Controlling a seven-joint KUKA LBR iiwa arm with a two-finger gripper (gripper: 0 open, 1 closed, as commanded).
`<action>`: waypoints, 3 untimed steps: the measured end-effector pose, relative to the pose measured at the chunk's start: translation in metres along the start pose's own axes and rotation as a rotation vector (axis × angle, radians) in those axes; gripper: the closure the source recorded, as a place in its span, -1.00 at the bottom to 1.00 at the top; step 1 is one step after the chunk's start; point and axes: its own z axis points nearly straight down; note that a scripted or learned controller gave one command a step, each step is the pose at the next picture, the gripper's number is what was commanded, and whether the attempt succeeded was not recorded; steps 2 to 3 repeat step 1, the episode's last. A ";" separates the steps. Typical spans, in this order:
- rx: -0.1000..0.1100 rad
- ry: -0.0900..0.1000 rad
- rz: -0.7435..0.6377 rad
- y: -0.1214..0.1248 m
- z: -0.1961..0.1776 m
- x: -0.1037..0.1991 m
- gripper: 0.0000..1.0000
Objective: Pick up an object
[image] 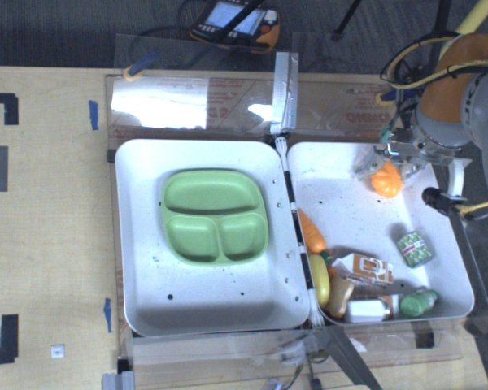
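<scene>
A: Where is the gripper [388, 154]?

B: At the upper right of the right bin [342, 169], hanging from the grey arm [451, 96] with the orange band. Its fingers reach down to a small orange object [386, 179] — a rounded, fruit-like piece near the bin's far wall.

A: Is it holding that piece?

B: The fingertips sit right at the top of it, touching or nearly so, but whether the jaws are open, closed or clamped on it I cannot tell; the view is too blurred there.

A: What else lies in that bin?

B: A carrot [311, 232] along the left wall, a yellow banana-like piece [319, 276] just below it, and a brown item [339, 296] beside that. An orange-and-white carton [369, 269] lies near the middle front, a white box [371, 308] against the front wall, a green rounded toy [419, 301] in the front right corner, and a small green-patterned packet [414, 248] well apart toward the right wall.

A: And the left bin [138, 242]?

B: It holds a green divided plate [215, 215] — three compartments, lying flat in the middle
</scene>
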 end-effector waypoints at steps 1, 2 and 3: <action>-0.004 -0.009 0.087 -0.010 -0.092 0.069 1.00; -0.004 -0.009 0.087 -0.010 -0.092 0.069 1.00; -0.004 -0.009 0.087 -0.010 -0.092 0.069 1.00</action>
